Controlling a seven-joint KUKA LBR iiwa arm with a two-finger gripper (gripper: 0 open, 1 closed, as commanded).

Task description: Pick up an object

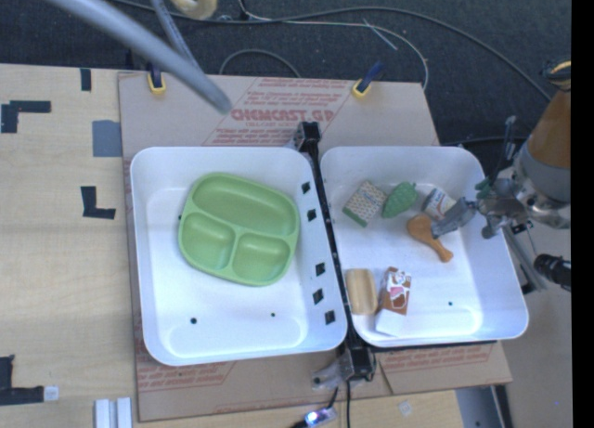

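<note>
I see the gripper [457, 217] low over the right bin [464, 324], beside the orange drumstick [429, 235]; whether it grips anything I cannot tell. Nearby lie a green toy [401, 199] and a bread roll [360, 291]. A green tray [239, 228] fills the left bin [158, 305].

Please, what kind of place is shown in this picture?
Probably a robotics lab bench for grasping trials: two shallow white bins on taped cardboard, a green divided plastic plate in the left one, small toy foods in the right, and a grey robot gripper reaching in.
</note>
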